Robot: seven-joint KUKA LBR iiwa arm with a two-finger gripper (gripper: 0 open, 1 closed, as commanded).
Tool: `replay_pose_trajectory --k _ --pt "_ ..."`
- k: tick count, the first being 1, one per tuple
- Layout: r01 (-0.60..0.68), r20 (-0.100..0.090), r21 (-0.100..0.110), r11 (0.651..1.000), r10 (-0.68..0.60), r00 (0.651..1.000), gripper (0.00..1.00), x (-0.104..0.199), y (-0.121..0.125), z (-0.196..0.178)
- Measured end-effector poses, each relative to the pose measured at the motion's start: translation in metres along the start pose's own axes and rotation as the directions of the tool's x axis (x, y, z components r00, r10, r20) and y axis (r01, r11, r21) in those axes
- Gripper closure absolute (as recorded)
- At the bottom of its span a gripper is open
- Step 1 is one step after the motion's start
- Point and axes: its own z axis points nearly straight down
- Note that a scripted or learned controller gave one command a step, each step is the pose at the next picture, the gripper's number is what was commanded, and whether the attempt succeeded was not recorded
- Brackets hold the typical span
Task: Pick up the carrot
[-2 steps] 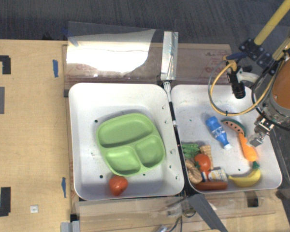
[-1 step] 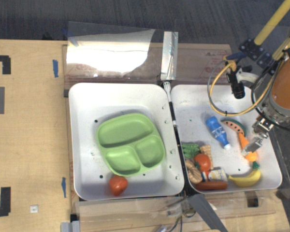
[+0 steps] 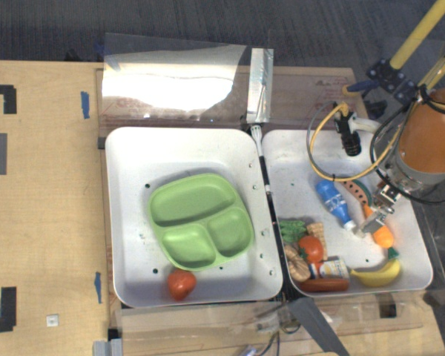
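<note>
The carrot [image 3: 383,236] is a small orange piece lying near the right wall of the right bin [image 3: 289,162], just above a yellow banana [image 3: 377,274]. My gripper [image 3: 375,215] has come down from the right and sits right over the carrot's upper left end, hiding part of it. A sliver of orange shows on the gripper's left side. The view does not show whether the gripper grips the carrot. The arm's orange band [image 3: 430,139] is up and to the right.
A blue bottle [image 3: 334,202] and a brown striped strip [image 3: 354,193] lie just left of the gripper. Toy foods crowd the right bin's front left, among them a red tomato [image 3: 311,247]. The left bin [image 3: 126,199] holds a green divided plate [image 3: 200,221] and a red fruit [image 3: 182,282].
</note>
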Motion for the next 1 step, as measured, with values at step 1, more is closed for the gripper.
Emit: replay_pose_trajectory --k 1 --pt "0.131 -0.006 -0.006 0.991 -0.131 0.991 0.00 -0.0115 0.0105 -0.0005"
